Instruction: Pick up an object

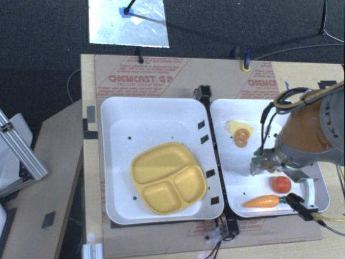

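Observation:
In the right bin (226, 117) a red tomato (281, 184) lies near the front right. An orange carrot (261, 201) rests just in front of it along the front wall. Farther back sit a pale yellow wedge (234, 126) and an orange ring-shaped piece (241, 137) touching it. My gripper (260, 166) hangs low over the middle of the right bin, left of the tomato and behind the carrot, with nothing seen in it.
The left bin (124, 117) holds a yellow divided plate (168, 177) toward its front right. A black divider (211, 144) runs between the two bins. The grey arm with its orange band (304, 131) covers the right bin's right side.

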{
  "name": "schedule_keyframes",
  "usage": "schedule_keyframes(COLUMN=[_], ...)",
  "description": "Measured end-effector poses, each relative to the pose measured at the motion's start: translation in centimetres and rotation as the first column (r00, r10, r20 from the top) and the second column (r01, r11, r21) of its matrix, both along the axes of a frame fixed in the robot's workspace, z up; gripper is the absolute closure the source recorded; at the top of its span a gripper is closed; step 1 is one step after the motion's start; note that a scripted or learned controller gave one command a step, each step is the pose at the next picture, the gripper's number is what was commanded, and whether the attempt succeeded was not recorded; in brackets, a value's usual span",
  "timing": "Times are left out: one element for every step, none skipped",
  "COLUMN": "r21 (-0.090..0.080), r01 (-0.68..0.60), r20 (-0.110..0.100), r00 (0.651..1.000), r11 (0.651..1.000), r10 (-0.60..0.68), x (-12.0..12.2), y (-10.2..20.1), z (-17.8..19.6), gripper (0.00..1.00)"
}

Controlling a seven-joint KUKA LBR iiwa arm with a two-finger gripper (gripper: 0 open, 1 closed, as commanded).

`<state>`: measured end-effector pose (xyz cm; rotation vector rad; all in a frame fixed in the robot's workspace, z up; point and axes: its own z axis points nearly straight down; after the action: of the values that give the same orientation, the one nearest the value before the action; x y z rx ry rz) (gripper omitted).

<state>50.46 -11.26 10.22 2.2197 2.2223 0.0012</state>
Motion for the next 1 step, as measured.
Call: schedule_keyframes(r21=[-0.001], r01=[-0.002], r20=[0.004], r00=[1.0], r11=[1.0], r10=[0.002], x=[-0.87], y=[0.12], z=[5.53], gripper=[1.0])
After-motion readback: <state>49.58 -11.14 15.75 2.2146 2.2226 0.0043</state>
